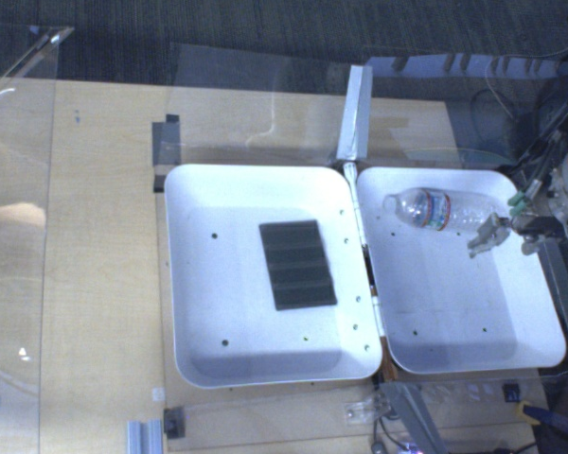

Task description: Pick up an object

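Clear bottle in right bin

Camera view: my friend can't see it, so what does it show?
A clear plastic bottle lies on its side in the right white bin, with the robot's gripper open just beside it. A dark ridged rectangular block lies flat in the left white bin.

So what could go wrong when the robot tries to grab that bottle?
The clear plastic bottle lies on its side in the right bin, so it is round and might roll or slip away when touched. It also rests close to the bin's far wall, leaving little room for the hand to close around it. The hand sits near the bin's right rim and could bump it.
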